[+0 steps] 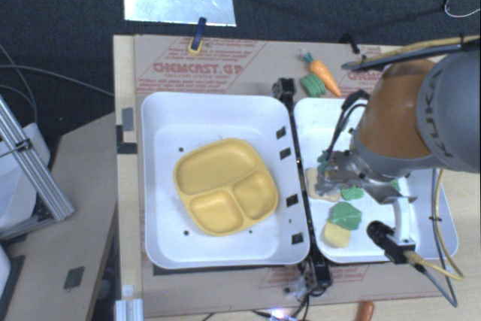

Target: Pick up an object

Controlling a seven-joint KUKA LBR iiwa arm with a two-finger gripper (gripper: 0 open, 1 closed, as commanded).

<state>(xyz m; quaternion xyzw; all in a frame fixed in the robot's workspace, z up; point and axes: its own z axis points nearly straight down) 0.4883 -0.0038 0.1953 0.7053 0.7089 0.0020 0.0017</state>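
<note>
The arm's grey wrist with its orange band (398, 116) hangs over the right bin (316, 113). Its gripper (331, 178) points down near the bin's left side, over a pale flat object (323, 189) that is mostly hidden beneath it. Just below lie a green leafy toy (346, 215) and a yellow block (337, 235). Another green piece (351, 193) peeks out beside the wrist. The arm's body covers much of the bin.
The left bin (161, 162) holds a yellow divided plate (225, 186). A toy carrot (324, 72) and a green piece (312, 86) lie on the cardboard behind the right bin. A blue and yellow tool (198, 36) lies at the back. Cables trail at the right.
</note>
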